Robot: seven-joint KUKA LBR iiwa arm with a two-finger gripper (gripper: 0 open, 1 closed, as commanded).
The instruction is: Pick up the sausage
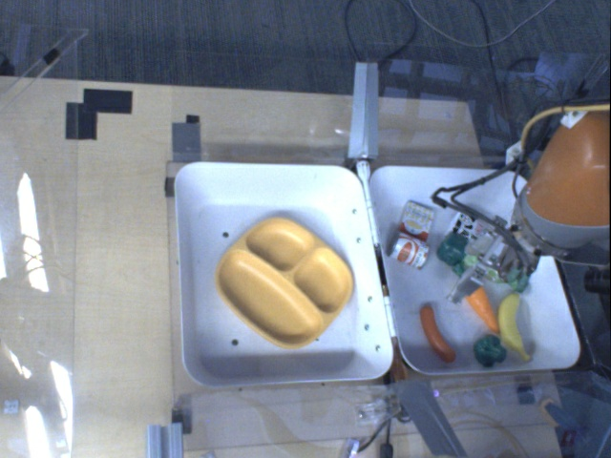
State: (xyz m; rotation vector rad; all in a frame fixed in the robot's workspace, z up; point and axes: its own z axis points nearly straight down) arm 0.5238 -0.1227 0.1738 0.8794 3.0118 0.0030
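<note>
Sausage [437,333], reddish-brown, lying near the front wall of the right bin [563,356], apart from all fingers. Carrot [483,309] and banana [513,325] just right of it; dark green item [490,350] at the front. Hand [489,260] above the carrot, over the bin's middle; its opening cannot be told. Left bin [196,256] holds a yellow three-compartment tray [284,281].

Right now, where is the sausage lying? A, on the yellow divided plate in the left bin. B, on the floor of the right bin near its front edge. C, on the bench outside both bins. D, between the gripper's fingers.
B: the sausage lies on the floor of the right bin near its front edge, left of the carrot, apart from the gripper.
</note>
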